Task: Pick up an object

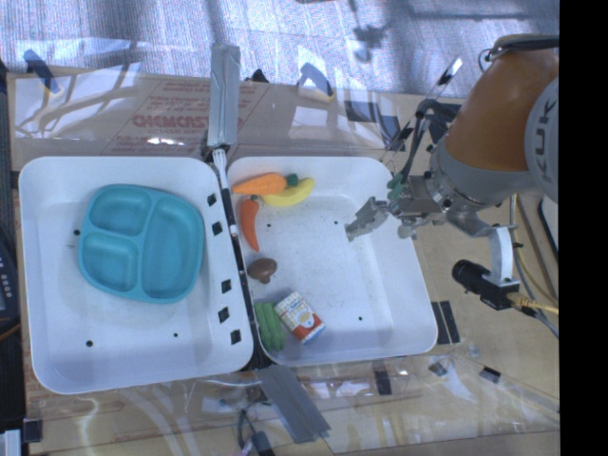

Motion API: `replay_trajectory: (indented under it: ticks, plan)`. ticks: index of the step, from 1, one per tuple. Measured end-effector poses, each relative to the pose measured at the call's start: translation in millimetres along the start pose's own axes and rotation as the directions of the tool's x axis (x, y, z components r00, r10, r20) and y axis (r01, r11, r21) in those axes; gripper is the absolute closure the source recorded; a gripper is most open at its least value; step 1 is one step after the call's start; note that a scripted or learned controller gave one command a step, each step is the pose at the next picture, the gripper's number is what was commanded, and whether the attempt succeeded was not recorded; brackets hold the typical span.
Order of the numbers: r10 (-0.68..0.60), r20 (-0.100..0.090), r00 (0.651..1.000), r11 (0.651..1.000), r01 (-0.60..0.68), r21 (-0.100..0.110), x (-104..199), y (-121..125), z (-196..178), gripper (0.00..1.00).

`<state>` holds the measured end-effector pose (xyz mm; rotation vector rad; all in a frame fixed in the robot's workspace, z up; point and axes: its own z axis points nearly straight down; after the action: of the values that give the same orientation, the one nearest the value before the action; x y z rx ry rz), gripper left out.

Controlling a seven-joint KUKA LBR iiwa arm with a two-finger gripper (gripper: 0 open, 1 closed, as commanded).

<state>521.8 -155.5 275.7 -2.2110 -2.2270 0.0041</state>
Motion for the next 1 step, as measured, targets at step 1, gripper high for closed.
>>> replay_trajectory:
  ticks: [1]
  plan:
    - [0.161, -0.001, 0.987, 0.987, -0.161, 0.000, 59.8, -27.1, 180.5, 0.00]
